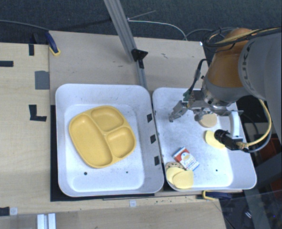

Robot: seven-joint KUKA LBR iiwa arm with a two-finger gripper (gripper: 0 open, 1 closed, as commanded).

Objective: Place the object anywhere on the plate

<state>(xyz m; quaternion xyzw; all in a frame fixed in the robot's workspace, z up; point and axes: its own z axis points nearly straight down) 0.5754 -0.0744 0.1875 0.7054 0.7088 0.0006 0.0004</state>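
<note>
A yellow divided plate (pixel 101 135) lies in the left bin (pixel 64 175). The right bin (pixel 241 175) holds several small items: a red, white and blue packet (pixel 185 159), a pale yellow disc (pixel 182 179) with a cookie (pixel 172 166) beside it, a yellow piece (pixel 212 138) and a tan round piece (pixel 208 120). My gripper (pixel 186 115) hangs over the back of the right bin, just left of the tan piece. It is open with nothing between its fingers, and one finger (pixel 175 113) is splayed toward the bins' divider.
A slanted metal pole (pixel 121 23) stands behind the bins, its foot near the divider's far end. A black cable and yellow hose (pixel 248 144) loop from the wrist over the right bin's right side. Bare bench lies to the left.
</note>
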